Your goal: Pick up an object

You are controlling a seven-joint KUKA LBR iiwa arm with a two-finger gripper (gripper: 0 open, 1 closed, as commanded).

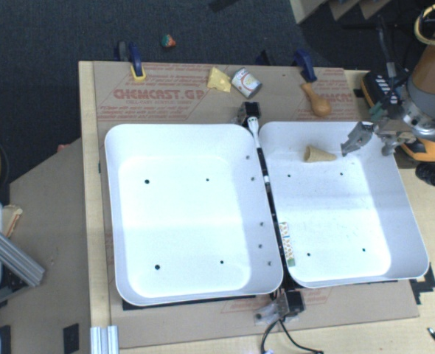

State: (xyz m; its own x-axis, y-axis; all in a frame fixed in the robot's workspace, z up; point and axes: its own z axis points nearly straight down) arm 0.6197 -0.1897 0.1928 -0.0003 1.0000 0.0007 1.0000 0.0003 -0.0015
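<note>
We saw the end effector hovering over the upper right corner of the right bin, its two fingers spread apart with nothing between them. A small tan wedge-shaped object lay on the floor of that bin near its top edge, just left of the fingers and apart from them. The left bin sat alongside on the table.

Both bins look smooth glossy white plastic, bench board matt brown cardboard-like w/ red print, tan wedge matt, maybe foam/wood, gripper dull grey metal, floor dark rough carpet.
</note>
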